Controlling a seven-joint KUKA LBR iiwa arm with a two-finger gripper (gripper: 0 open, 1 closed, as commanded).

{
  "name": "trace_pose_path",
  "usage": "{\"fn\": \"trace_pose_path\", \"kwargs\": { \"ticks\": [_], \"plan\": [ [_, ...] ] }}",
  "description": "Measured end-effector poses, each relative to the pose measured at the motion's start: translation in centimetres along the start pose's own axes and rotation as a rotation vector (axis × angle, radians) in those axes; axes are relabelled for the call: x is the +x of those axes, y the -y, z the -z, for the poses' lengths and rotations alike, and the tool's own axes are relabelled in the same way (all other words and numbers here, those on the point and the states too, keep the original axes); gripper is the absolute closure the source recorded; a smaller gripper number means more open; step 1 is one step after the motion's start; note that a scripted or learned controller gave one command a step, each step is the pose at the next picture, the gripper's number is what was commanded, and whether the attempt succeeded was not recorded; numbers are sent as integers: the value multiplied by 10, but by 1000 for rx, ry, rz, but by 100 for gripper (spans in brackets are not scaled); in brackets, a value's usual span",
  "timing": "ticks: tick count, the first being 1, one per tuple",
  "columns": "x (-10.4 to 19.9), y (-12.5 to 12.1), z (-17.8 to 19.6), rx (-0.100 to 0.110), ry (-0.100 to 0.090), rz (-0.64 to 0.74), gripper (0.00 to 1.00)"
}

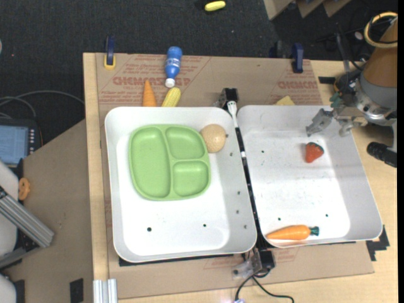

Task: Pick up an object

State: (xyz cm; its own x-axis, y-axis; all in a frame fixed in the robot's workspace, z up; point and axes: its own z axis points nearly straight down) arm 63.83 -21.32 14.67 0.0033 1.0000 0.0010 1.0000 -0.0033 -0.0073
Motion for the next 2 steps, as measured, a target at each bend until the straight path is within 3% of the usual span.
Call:
{"fn": "trace_pose_path", "kwargs": {
  "ticks": [1, 2],
  "plan": [
    [3, 21, -14, -2, 0, 2, 0],
    [20, 41, -66, 1, -3, 2, 0]
  ]
}}
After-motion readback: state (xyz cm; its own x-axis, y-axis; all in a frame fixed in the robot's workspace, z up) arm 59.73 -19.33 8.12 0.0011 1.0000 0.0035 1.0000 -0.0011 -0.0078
